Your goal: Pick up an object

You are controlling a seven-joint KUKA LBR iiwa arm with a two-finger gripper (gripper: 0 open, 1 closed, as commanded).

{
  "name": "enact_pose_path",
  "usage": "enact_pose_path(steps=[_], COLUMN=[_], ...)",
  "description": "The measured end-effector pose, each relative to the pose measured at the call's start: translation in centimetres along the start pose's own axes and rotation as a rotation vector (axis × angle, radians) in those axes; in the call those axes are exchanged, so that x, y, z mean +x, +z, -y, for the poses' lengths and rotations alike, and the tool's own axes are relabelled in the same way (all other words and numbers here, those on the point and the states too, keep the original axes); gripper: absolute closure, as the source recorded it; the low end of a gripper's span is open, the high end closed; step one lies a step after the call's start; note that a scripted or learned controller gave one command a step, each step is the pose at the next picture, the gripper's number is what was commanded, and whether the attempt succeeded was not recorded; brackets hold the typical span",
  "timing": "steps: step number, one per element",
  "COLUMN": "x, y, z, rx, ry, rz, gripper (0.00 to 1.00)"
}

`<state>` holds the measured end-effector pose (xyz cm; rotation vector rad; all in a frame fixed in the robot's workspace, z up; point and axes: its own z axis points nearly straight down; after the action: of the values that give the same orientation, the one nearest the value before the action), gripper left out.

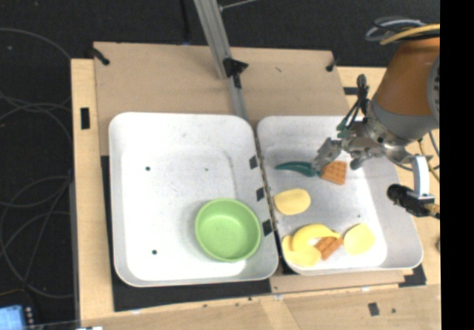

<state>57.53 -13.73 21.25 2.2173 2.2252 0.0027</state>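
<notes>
My gripper (339,158) hangs over the upper middle of the right bin (385,206), open, with its grey fingers (326,151) spread apart. An orange waffle-patterned piece (335,172) lies just below and between the fingertips, on the bin floor as far as I can tell. A teal curved object (295,168) lies to its left, its tip touching the orange piece. Lower in the same bin are a yellow oval piece (292,201), a yellow cup-like piece (307,240), a small orange piece (328,247) and a yellow round piece (360,239).
A green bowl (228,229) sits at the lower right of the left bin (148,173). A grey metal pole (215,25) slants up from the bench behind the bins. The arm's orange band (407,81) is above the right bin's far right corner.
</notes>
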Motion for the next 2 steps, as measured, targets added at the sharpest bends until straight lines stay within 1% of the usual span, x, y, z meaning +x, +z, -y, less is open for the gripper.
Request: enact_pose_path(steps=[1, 2], x=[0.0, 0.0], y=[0.0, 4.5], z=[0.0, 0.8], rx=[0.0, 0.005], ry=[0.001, 0.004], rz=[0.0, 0.003], gripper=[0.0, 0.0])
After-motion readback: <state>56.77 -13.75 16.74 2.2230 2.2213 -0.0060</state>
